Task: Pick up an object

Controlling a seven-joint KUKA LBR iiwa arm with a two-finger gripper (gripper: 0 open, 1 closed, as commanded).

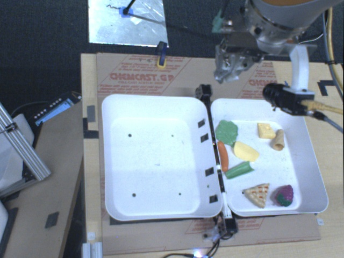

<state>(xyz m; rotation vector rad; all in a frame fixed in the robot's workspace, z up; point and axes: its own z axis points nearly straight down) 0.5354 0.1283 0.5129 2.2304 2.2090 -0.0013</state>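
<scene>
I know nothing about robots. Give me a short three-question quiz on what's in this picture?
1. True or false: the toy foods lie in the right bin.
2. Which item lies nearest the divider between the bins? A) carrot B) purple grapes C) cheese cube
3. Fill in: the gripper hangs above the bench beyond the bins' far ____.

Key: 1 true. 2 A. 3 edge; it holds nothing that I can see, and the pizza slice lies at the near side, farthest from it.
</scene>
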